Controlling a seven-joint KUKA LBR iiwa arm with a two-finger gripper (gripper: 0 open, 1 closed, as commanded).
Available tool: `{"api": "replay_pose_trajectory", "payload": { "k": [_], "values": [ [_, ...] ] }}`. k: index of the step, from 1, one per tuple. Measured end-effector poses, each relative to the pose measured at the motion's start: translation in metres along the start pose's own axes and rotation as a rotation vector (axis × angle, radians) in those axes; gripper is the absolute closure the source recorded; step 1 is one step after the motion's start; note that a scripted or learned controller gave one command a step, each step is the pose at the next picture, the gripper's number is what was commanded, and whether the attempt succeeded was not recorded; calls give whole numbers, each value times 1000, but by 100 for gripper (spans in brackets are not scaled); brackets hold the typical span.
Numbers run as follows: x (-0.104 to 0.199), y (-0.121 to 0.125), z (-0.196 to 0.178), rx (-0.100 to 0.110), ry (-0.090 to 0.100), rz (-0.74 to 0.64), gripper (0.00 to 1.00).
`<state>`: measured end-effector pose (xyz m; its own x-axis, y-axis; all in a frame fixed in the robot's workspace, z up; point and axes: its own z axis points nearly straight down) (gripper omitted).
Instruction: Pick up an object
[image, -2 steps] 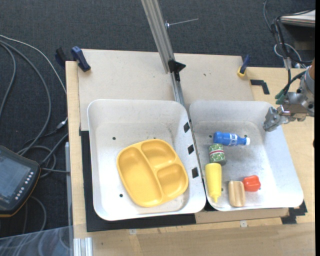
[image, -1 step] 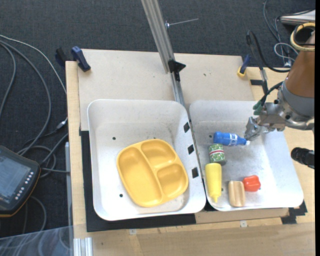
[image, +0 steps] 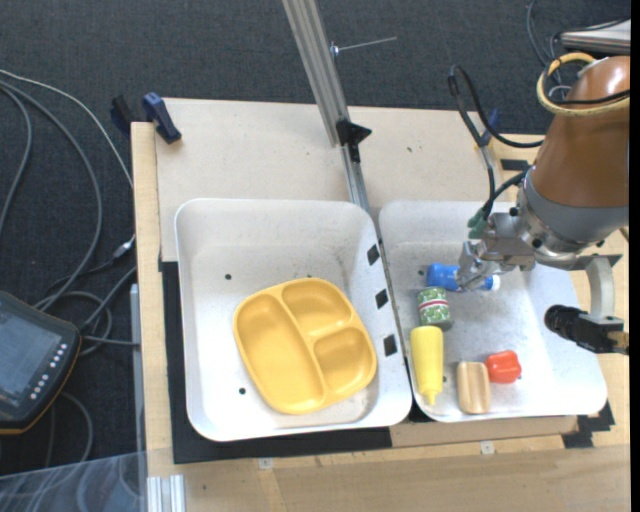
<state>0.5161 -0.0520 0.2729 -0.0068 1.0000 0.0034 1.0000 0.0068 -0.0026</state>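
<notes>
In the right bin (image: 560, 395), the gripper (image: 478, 268) is hanging low over the far half of the floor, directly above a small blue object (image: 442, 276). The grey arm (image: 575, 190) is reaching in from the right edge of this bin, with its orange band sitting above the wrist. Whether the gripper is open or closed cannot be determined at this angle, and no object is visibly sitting between its tips. The blue object is lying on the floor of the right bin, just beside the gripper on the side facing the left bin (image: 200, 300); a white tip is projecting from it under the gripper.

Nearer the front of the right bin, 4 further items are resting on the floor. A green patterned can (image: 433, 307) is standing just in front of the blue object. A yellow bottle (image: 427, 362) is lying against the wall shared with the left bin, touching the can. A tan block (image: 473, 387) is lying just beside the bottle, and a red object (image: 504, 367) is sitting just beside the block.

A yellow 3-compartment tray (image: 304, 343) is lying in the left bin, toward its front.
</notes>
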Motion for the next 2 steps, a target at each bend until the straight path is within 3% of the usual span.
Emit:
{"api": "replay_pose_trajectory", "payload": {
  "k": [2],
  "values": [
    [102, -25, 30, 2, 0, -1, 100]
  ]
}}
